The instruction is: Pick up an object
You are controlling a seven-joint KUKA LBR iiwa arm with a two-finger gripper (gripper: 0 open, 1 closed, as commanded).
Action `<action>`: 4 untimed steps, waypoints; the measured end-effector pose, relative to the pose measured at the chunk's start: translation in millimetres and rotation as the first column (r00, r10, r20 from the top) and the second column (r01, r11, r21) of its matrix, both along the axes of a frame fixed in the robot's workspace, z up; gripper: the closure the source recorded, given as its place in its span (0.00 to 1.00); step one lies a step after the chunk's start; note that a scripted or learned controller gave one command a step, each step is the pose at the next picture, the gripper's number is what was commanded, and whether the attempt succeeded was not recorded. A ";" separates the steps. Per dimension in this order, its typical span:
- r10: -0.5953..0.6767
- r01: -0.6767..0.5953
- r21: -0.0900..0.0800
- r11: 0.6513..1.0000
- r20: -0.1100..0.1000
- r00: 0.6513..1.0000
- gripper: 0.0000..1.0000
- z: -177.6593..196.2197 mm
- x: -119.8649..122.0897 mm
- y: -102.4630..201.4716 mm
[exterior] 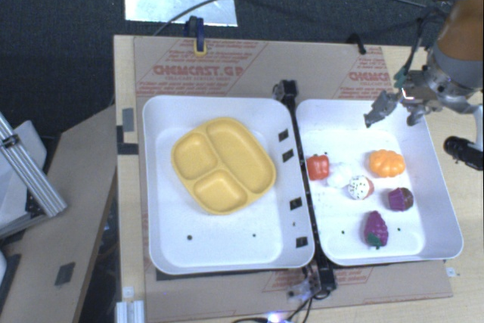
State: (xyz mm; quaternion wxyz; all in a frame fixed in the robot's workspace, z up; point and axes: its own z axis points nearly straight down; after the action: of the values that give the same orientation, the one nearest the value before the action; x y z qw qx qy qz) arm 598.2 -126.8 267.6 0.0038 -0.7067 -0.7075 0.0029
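we see the left bin bearing a yellow tray. the right bin holds a pumpkin, pepper, grapes, plum and ball. the gripper hangs spread wide above the far edge, holding nothing.

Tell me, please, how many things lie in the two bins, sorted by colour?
Yellow: 1, the divided plate in the left bin
Red: 1, the pepper
Orange: 1, the pumpkin
White: 1, the speckled ball
Purple: 2, one rounded piece and one longer piece
All but the plate lie in the right bin.
Total: 6
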 end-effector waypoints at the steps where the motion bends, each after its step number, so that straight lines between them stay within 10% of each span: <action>1: 0.002 -0.002 -0.001 1.000 0.011 1.000 0.00 6.5 2.0 0.3; 4: -0.001 0.001 -0.001 1.000 0.007 1.000 0.00 -158.8 7.3 -0.3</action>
State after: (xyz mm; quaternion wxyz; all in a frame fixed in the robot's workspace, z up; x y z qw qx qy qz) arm 605.4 -127.2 108.8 0.0009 -0.7069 -0.7073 0.0006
